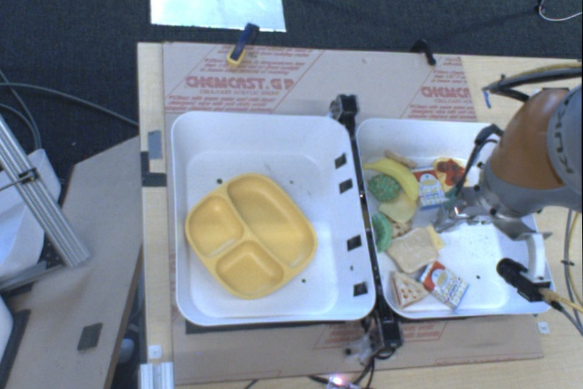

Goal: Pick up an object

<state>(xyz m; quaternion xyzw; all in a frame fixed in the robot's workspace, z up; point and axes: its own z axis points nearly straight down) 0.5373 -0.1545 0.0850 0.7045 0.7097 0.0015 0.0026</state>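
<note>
One bread slice (415, 248) lies just beside the fingers (448, 216), grip state unclear.

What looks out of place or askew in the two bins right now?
Nothing looks spilled or damaged. The yellow divided tray lies flat but turned at an angle in the left bin. The toy foods, including a banana and a bread slice, are heaped against the right bin's left side, beside the pincer.
</note>
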